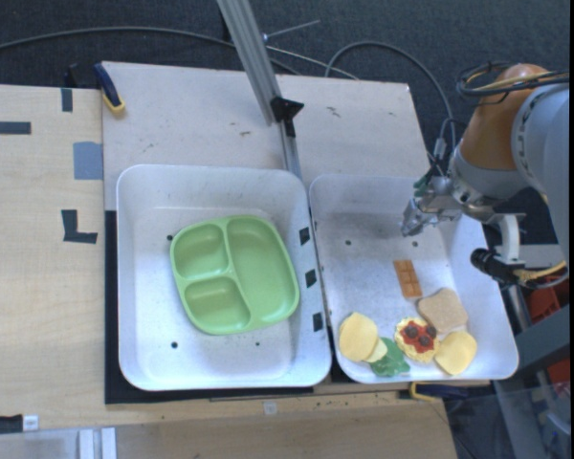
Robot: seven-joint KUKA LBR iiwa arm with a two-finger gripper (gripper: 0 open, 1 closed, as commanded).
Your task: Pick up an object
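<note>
I hold the gripper (413, 224) low over the right bin (364, 208), near its far right wall, and I cannot tell from this slant how it is set. The play food lies toward the near edge from the tool: an orange cracker (407, 277) closest, just below it, then a slice of bread (443, 309), a small pizza (416, 337), two yellow rounds (358, 333) (456, 352) and a green leaf (391, 361) crowded together. I judge the cracker the cleanest target, since it lies apart from the pile. I would centre over it, align across its short side and descend straight. The green divided plate (234, 273) sits in the left bin (143, 256), well off to the tool's side.
</note>
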